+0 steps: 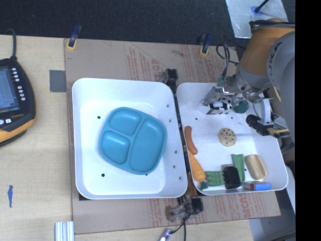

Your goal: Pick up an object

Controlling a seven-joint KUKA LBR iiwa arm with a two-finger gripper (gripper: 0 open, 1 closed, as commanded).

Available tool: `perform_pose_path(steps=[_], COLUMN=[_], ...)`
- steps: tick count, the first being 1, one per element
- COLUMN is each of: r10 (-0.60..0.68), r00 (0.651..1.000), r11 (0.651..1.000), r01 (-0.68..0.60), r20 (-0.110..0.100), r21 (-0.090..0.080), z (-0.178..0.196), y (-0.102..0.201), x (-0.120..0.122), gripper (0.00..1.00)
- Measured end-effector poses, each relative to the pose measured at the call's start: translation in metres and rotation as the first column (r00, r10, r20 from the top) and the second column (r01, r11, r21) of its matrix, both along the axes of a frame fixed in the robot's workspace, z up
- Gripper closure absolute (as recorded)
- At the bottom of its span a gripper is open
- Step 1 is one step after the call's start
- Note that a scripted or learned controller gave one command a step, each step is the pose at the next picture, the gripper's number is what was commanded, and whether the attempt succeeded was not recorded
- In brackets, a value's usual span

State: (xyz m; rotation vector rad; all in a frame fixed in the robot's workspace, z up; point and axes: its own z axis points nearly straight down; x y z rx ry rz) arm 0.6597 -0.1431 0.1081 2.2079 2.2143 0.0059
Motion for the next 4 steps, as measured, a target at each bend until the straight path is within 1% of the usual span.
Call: perform_pose_path(steps=[1, 2, 3, 4], r10=[0.003, 0.002, 0.001, -0.001], r00=[1.000, 1.000, 1.000, 1.000], r11=[1.000, 1.000, 1.000, 1.000], r01=[-0.003, -0.002, -0.001, 0.001], r20=[0.004, -0.014, -0.016, -0.016], r21=[-0.001, 0.009, 0.008, 0.007], z=[0.014, 0.085, 0.084, 0.054], y=[-0.001, 0.076, 0.075, 0.037], x=[0.002, -0.031, -0.032, -0.004], gripper=[1.00, 1.00, 0.00, 0.00])
